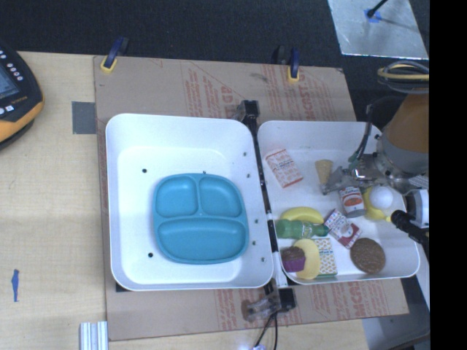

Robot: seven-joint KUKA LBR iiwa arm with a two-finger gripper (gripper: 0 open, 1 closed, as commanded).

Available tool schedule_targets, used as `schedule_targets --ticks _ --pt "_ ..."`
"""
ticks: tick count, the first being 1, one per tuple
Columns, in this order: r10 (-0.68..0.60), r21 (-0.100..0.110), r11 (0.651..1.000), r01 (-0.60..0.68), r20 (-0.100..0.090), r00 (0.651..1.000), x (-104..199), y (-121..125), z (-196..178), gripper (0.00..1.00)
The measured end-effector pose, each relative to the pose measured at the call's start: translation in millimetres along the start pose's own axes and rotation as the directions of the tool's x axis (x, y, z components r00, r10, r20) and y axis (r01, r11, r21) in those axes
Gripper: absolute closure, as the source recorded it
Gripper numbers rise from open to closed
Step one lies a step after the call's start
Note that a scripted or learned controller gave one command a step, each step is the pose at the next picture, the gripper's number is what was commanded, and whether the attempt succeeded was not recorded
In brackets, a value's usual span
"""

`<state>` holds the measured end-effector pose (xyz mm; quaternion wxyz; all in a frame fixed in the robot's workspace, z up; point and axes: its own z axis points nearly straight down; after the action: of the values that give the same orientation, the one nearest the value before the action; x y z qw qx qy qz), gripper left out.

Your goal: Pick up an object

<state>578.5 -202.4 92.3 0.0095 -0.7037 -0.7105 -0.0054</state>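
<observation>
Here the tool is down in the right bin, low over the clutter; whether it is spread or pinching I cannot tell. Just beside it sit a small can and a white egg. A tan wedge lies at its tip, a red-and-white packet farther left. Nearer the camera: banana, green bottle, brown cookie. Well left, a blue tray fills the other bin.

Two white bins — one blue plate.
</observation>
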Motion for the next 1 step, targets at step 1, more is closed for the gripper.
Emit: schedule_targets --ticks 1 --pt "-0.003 -0.002 1.000 0.003 0.014 1.000 -4.5 1.3 -10.6 1.00"
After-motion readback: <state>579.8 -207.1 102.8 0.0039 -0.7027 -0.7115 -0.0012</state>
